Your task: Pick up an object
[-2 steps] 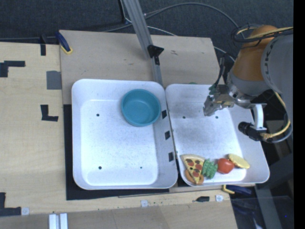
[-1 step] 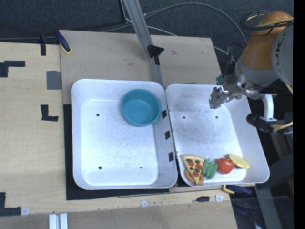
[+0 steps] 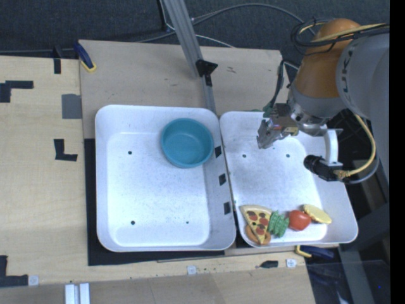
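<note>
The grey arm (image 3: 354,68) with its orange band (image 3: 326,59) reached in from the right side of the camera view and stood over the right white bin (image 3: 278,176). The gripper (image 3: 268,137) hung above the far part of that bin, near its upper left corner. No object was between its fingers, and from this angle I could not tell if they were apart or together.

The small objects lay well apart from the gripper, all along the near edge of the right bin. There was a toy pizza slice (image 3: 254,223) at the left, a green piece (image 3: 277,223) just beside it, then a red tomato (image 3: 299,220), and a yellow piece (image 3: 316,214) touching the tomato at the right.

In the left white bin (image 3: 145,201) a blue bowl (image 3: 186,142) stood upright in the far right corner. Both bins rested side by side on the wooden counter (image 3: 38,170).
</note>
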Controlling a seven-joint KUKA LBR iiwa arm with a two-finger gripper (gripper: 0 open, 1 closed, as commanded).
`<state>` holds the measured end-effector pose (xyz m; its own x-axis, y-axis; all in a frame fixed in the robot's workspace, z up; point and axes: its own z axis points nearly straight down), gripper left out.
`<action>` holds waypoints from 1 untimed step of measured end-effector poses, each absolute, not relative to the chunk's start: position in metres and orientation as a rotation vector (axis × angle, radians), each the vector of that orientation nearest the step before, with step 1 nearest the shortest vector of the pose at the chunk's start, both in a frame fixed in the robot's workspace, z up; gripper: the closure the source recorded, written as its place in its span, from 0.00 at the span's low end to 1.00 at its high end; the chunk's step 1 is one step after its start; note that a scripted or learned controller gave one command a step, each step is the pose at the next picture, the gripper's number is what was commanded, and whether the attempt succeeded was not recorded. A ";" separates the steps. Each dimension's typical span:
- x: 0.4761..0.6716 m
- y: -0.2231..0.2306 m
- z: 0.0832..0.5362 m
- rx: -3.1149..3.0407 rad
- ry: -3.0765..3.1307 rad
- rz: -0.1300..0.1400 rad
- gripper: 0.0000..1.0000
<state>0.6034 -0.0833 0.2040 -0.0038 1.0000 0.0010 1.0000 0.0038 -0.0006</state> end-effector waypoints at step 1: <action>0.599 -0.031 0.198 -2.216 -2.225 0.000 1.00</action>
<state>0.5993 -0.0314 0.1984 -0.0039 1.0000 0.0009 1.0000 0.0039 -0.0006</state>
